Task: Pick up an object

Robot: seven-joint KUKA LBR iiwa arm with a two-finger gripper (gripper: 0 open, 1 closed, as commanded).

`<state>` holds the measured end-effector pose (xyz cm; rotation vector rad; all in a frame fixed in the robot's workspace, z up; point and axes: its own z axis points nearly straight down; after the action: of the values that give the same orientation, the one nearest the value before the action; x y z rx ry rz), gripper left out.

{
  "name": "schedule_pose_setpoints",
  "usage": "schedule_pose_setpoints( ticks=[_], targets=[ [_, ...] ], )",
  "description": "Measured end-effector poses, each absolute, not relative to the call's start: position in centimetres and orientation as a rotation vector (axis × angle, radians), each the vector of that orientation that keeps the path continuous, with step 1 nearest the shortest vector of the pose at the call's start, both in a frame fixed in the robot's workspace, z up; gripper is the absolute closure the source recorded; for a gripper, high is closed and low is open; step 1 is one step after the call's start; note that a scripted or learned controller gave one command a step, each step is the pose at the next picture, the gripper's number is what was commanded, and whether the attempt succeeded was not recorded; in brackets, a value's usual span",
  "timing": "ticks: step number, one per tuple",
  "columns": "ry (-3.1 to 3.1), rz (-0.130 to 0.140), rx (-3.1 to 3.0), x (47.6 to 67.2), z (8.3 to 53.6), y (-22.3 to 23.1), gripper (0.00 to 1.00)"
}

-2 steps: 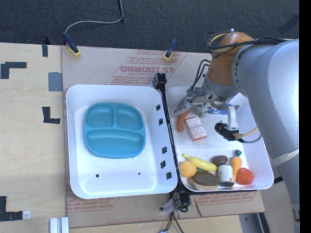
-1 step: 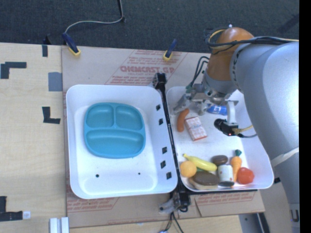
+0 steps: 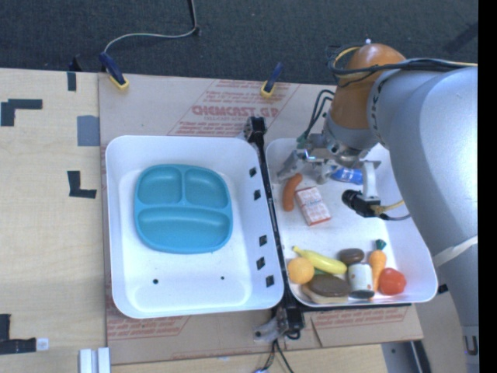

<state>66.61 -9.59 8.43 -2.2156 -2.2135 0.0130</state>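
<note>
Arm (image 3: 435,138) loomed closest — gripper (image 3: 304,164) sat low over right bin's (image 3: 411,243) far end beside sausage (image 3: 290,192), likely lining up a grasp; jaw state couldn't be told.

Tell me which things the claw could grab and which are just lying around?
For the job:
claw
hot dog
small red-and-white box
banana
orange
carrot
tomato

Just lying about:
blue divided plate in the left bin
yellow clamps
black cable
</note>
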Motion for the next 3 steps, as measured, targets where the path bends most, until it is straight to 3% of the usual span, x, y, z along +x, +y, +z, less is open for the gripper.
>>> schedule_pose_setpoints(
  ticks=[3],
  targets=[
    [-2.221, 0.003, -2.217, 66.55, 8.49, -9.88, 0.00]
  ],
)
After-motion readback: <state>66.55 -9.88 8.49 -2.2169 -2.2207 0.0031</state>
